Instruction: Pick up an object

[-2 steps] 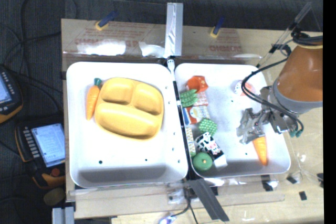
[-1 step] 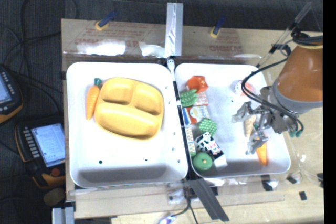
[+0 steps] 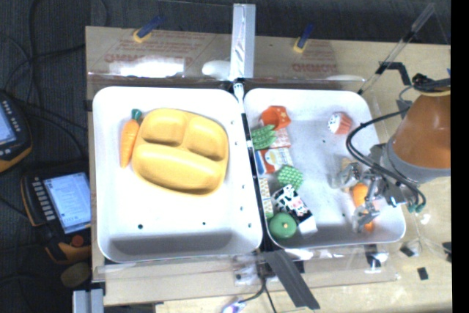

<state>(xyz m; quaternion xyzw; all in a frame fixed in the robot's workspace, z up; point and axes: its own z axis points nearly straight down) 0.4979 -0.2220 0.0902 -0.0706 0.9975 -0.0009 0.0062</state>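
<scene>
A: Where is the end effector [image 3: 364, 203] right now?

B: Low in the right bin [image 3: 322, 157], near its right wall and toward the near edge. The arm [image 3: 429, 132] comes in from the right, its orange band just above.

A: Does it have hold of anything?

B: An orange object [image 3: 359, 194] sits right among the metal fingers, and another bit of orange shows just below it. Whether the fingers are closed around it or merely beside it, I cannot tell; the parts are small and cluttered.

A: What else lies in that bin?

B: Down its left side, from far to near: a red-orange piece [image 3: 274, 116], a green item [image 3: 263, 135], a printed packet [image 3: 275, 157], a green dotted piece [image 3: 290, 177], a black-and-white cow-patterned toy [image 3: 287, 199] and a green ball [image 3: 283, 226]. A small red-and-white object [image 3: 337, 123] lies near the far right corner.

A: And the left bin [image 3: 110, 179]?

B: A yellow compartment tray [image 3: 180, 149], with a toy carrot [image 3: 129, 141] touching its left edge.
</scene>
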